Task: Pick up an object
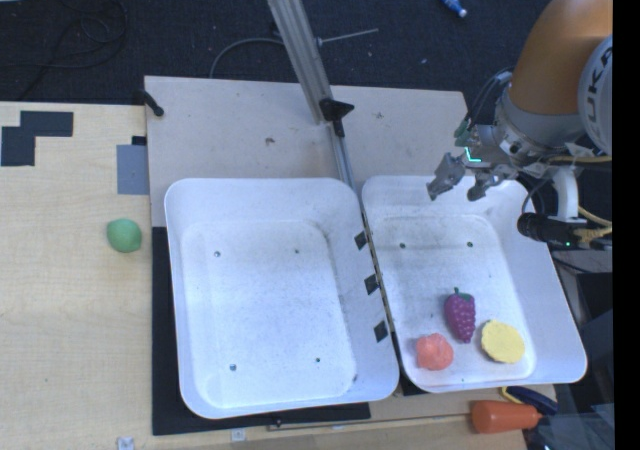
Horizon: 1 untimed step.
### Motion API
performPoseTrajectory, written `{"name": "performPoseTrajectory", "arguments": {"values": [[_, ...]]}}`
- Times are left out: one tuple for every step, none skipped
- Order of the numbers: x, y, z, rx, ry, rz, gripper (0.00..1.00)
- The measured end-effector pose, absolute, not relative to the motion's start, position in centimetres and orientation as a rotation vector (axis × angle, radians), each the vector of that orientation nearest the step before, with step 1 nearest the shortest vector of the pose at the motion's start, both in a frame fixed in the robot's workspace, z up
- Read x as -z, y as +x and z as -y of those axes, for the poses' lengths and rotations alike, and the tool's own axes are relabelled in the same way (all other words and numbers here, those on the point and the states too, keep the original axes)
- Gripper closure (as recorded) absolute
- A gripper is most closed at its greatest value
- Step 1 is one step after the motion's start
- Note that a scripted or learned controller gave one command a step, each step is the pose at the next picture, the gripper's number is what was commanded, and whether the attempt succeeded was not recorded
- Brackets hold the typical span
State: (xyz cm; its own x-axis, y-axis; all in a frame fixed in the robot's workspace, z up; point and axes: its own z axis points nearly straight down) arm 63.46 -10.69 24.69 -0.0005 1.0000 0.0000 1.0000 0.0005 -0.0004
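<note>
Three small objects lie in the near part of the right bin: a purple grape cluster, a yellow round piece to its right, and a red-orange piece nearer the front. My gripper hangs over the bin's far edge, well above and behind those objects. Its two dark fingers are spread apart with nothing between them.
The left bin sits beside the right one, joined by black clips. A green ball rests on the wooden bench at left. An orange object lies in front of the right bin. A slanted metal rail rises behind the bins.
</note>
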Motion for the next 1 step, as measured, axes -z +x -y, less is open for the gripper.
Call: {"name": "performPoseTrajectory", "arguments": {"values": [[-24.69, 63.45, 10.69, -0.001, -2.221, 2.222, 0.0]]}}
